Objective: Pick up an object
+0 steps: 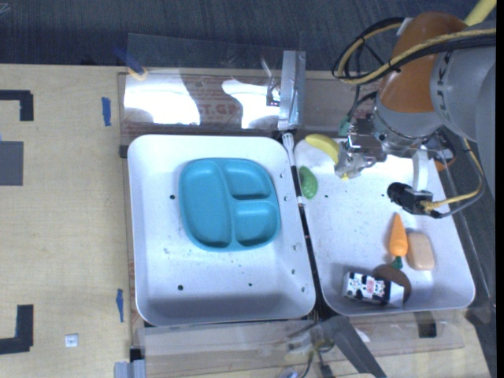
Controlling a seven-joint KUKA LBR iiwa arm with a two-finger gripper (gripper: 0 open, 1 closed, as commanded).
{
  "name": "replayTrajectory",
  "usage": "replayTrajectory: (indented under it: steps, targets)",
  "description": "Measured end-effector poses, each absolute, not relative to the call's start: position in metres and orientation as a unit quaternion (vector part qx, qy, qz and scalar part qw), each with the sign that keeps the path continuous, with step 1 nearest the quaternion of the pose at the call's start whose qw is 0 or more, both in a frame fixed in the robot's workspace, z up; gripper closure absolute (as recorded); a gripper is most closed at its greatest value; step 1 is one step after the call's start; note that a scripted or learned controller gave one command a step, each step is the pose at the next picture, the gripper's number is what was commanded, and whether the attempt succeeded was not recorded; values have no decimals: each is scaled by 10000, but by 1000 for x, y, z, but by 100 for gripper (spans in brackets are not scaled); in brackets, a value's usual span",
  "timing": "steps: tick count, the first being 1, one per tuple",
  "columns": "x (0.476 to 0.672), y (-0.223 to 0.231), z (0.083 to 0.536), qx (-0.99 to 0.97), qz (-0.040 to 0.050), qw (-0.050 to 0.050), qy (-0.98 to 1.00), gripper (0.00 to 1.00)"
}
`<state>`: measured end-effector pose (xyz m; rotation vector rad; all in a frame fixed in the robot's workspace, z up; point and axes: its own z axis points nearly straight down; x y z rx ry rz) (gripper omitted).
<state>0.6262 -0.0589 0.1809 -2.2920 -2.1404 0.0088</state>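
Camera view takes in a pale plywood bench (63,235) with black angle marks and short blue tape strips on it, and dark carpet-like floor (197,6) along the top at twelve o'clock. Two shallow white bins sit side by side on the bench, touching along a shared middle edge. Behind them, towards twelve o'clock, a clear panel (205,85) catches bright glare.

The left bin (157,290) holds one thing: a blue sectioned tray (228,203), lying flat near the bin's centre, with three compartments.

The right bin (354,219) holds six things. One yellow banana (323,144) lies at its eleven o'clock corner, and one green toy vegetable (308,183) lies just below it against the left wall, at about nine o'clock. One orange carrot (398,235) stands out at about three o'clock, with one pale peach block (421,252) just beside it on the right. At five o'clock one black-and-white patterned carton (368,287) lies on its side, with a brown object (394,274) touching its upper right end; what that is I cannot tell.

The grey arm comes in from two o'clock, and the gripper (346,166) hangs over the bin's upper part, just right of the banana. Whether it is apart or together, I cannot tell, and nothing is seen held in it.
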Motion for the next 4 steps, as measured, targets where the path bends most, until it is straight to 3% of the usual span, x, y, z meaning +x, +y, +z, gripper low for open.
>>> replayTrajectory:
  steps: [1, 2, 3, 4]
  targets:
    - [662, -3, 201, -7290, 30, 55, -6844, 100]
    - [664, -5, 204, -7302, 4, 8, -6832, 0]
    - [623, -42, 214, -6629, 3, 5, -7487, 0]
    - [622, -83, 184, -6077, 8, 10, -7942, 0]
